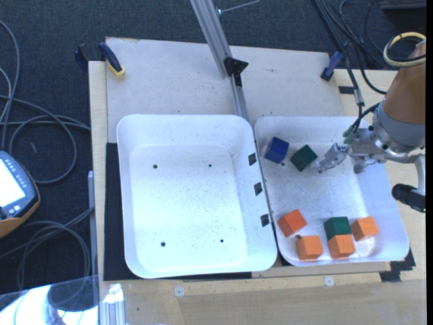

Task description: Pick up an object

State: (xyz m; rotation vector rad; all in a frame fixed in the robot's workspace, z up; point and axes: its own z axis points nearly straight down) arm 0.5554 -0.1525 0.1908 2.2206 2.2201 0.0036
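The arm (404,107) comes in from the right, its orange band showing above a grey wrist, and its gripper (329,161) hangs over the far part of the right bin (396,212), pointing left toward the blocks. From where I stand I cannot tell whether the gripper is spread or pressed together (it is small and a bit blurred against the speckled white floor), and I see nothing caught in it. Just to its left sits a dark green block (304,157), near the gripper tip but seemingly apart from it, and a blue block (276,149) lies a little farther left, close to the bin's left wall. The other blocks are gathered along the near side of the same bin: an orange block (292,222) on its own to the left, then a second orange block (310,247) beside the near rim, a third orange block (341,246) just right of it with a second green block (336,226) touching its far side, and a fourth orange block (365,227) at the right end of the cluster. The left bin (135,141) sits alongside on the pale worktop (169,80), the two bins' rims meeting in the middle, where a slanted metal rail (213,26) runs down from the far side.
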